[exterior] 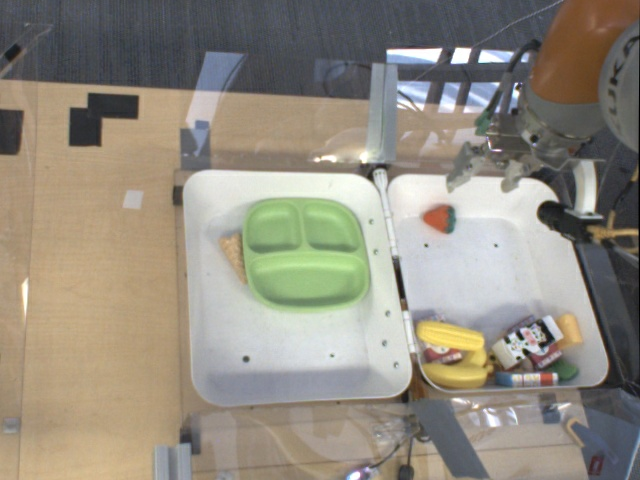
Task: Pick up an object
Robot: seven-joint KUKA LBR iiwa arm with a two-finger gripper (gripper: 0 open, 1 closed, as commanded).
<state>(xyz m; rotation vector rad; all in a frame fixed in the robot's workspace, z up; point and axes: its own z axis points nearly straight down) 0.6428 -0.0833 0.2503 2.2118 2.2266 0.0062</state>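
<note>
My gripper (488, 176) hangs over the far edge of the right bin (500, 268), its two grey fingers spread apart with nothing between them, so it stands open. A red strawberry toy (439, 218) lies in that bin, a little below and left of the fingertips. At the bin's near end sit a yellow corn-like piece (452, 336), a yellow banana-like piece (460, 373), a black-and-white carton (530, 340), a marker (528, 378) and a small orange piece (571, 326).
The left bin (290, 368) bears a green divided plate (303, 253) with a tan waffle-like piece (233, 256) tucked at its left edge. A raised divider (395, 268) separates the bins. A black fitting (562, 218) sits at the right bin's right rim.
</note>
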